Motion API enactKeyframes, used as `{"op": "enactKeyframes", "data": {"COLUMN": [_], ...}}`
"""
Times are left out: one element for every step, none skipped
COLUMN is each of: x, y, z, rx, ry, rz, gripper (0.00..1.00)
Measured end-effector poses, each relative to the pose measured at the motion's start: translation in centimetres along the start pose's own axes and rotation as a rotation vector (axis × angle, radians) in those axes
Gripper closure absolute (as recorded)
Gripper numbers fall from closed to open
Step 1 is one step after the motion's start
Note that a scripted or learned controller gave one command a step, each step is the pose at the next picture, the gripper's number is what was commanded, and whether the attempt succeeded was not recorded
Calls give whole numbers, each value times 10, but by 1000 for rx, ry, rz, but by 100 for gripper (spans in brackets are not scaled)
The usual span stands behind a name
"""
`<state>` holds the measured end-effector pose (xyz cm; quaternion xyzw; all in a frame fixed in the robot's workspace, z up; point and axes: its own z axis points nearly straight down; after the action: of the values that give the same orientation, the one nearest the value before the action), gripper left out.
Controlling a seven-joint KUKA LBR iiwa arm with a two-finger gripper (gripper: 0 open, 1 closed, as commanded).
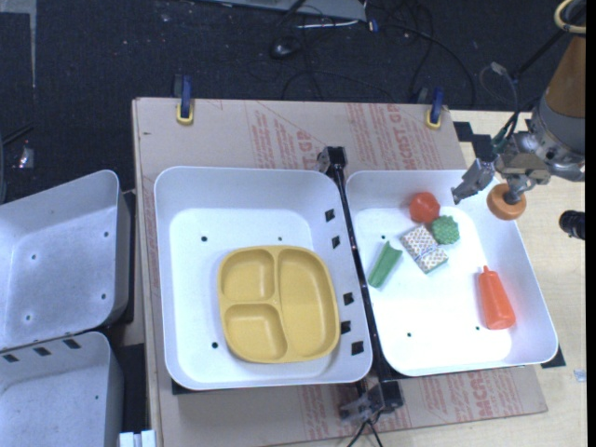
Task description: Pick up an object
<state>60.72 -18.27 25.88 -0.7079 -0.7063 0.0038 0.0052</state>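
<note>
Left bin: sat on the tabletop, touching the right bin along its 3 o'clock edge.
Tray: yellow, three compartments, lay flat toward 5 o'clock of the left bin's floor.
Right bin: held all the small things, grouped in its upper half and at its 3 o'clock side.
Green piece: long, tilted, at about 9 o'clock of the right bin, just beside the box.
Box: small, checkered, tilted, near the bin's middle; touched the green ball at its 1 o'clock corner.
Red ball: at 12 o'clock of the box, near the bin's far wall.
Green ball: bumpy, at 5 o'clock of the red ball, close beside it.
Bottle: orange-red, lay along the 3 o'clock side of the bin, cap end toward 12 o'clock, apart from the other things.
End effector: hung over the bin's 1 o'clock corner, at 3 o'clock of the red ball; a dark finger pointed toward 8 o'clock and an orange round part sat beside it; nothing was seen between its fingers, and I could not tell how wide they stood.
Arm: came in from 2 o'clock of the scene.
</note>
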Motion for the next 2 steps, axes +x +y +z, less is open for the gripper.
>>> {"op": "enactKeyframes", "data": {"x": [1, -2], "y": [2, 10], "z": [-8, 52], "rx": [-13, -8], "ry": [-3, -1], "rz": [-3, -2], "gripper": [0, 0]}}
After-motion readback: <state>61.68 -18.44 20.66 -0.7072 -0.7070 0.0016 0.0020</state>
